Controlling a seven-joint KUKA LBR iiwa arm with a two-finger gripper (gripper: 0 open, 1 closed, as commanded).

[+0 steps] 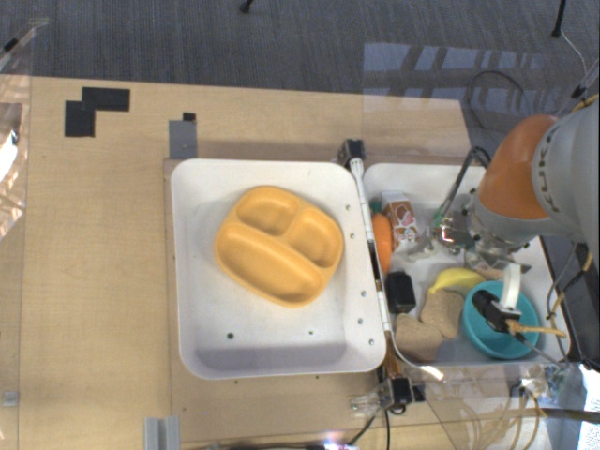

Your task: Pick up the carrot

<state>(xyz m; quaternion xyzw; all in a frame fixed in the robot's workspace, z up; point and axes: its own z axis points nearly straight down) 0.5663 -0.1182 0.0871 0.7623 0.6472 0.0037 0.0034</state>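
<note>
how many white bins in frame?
2. The left bin holds the yellow divided plate. The right bin holds the carrot and other clutter, under the arm.

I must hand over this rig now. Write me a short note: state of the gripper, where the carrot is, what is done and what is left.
Gripper: over the right bin, near its middle. Whether it is open or shut cannot be told from this view, and nothing is visibly held.
Carrot: lying in the right bin against its left wall, beside a small printed packet and above a black object. It is left of the gripper and apart from it.
Left bin: holds a yellow divided plate.
Done: the arm is over the correct bin.
Left: move left to the carrot, grasp it, lift it.
</note>
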